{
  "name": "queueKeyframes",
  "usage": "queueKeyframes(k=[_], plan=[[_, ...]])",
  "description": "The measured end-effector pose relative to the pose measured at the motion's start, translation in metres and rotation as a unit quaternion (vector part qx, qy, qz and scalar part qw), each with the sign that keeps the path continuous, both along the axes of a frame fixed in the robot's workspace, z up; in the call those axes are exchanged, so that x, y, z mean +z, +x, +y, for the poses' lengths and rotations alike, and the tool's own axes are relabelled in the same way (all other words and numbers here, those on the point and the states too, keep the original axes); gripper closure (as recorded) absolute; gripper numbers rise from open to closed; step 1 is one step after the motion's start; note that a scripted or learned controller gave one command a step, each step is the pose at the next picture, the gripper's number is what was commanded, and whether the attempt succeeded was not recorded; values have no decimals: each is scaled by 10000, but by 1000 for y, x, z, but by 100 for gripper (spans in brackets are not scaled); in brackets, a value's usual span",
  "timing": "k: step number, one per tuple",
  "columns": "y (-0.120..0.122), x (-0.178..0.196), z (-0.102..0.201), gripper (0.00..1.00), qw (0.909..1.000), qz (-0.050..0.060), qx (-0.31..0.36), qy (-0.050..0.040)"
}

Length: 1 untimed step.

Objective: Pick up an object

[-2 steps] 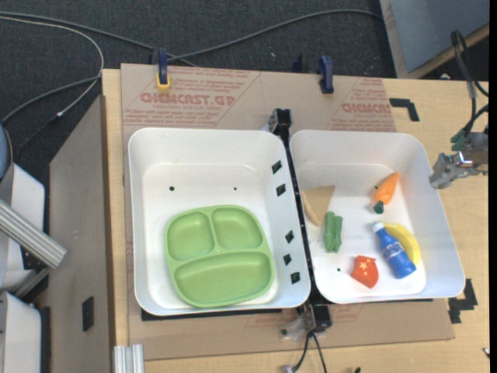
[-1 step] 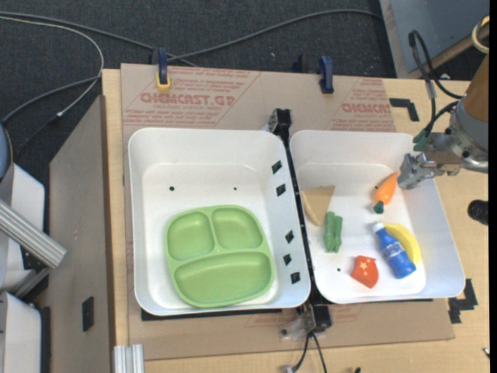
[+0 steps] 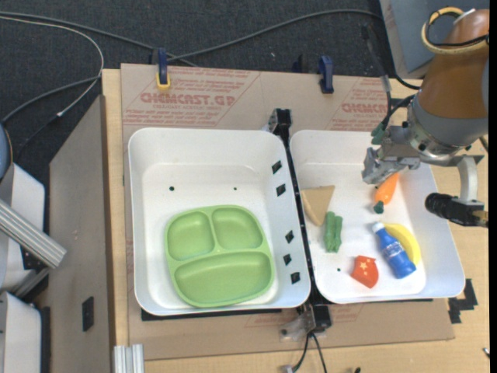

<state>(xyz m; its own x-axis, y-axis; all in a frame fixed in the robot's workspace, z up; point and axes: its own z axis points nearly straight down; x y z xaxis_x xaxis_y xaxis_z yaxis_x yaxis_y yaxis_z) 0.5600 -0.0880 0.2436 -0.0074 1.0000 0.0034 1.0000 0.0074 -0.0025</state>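
My gripper (image 3: 384,171) hangs over the upper right part of the right bin (image 3: 342,150), directly above an orange carrot (image 3: 386,190) with a green tip. Its fingers are hidden under the wrist. Further down in the same bin lie a blue bottle (image 3: 395,249), a yellow banana (image 3: 407,240) touching it, a red block (image 3: 365,270), a green pickle-like piece (image 3: 333,231) and a tan wedge (image 3: 318,203).
The left bin (image 3: 155,169) holds a green divided plate (image 3: 220,253). Black clips line the divider between the bins. Two clamps (image 3: 162,68) hold the cardboard at the back. Cables run across the dark floor behind.
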Motion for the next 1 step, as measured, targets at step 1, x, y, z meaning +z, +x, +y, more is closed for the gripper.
queueKeyframes(k=[1], plan=[[-1, -3, 55, 100, 10000, -1, -5, -4]])
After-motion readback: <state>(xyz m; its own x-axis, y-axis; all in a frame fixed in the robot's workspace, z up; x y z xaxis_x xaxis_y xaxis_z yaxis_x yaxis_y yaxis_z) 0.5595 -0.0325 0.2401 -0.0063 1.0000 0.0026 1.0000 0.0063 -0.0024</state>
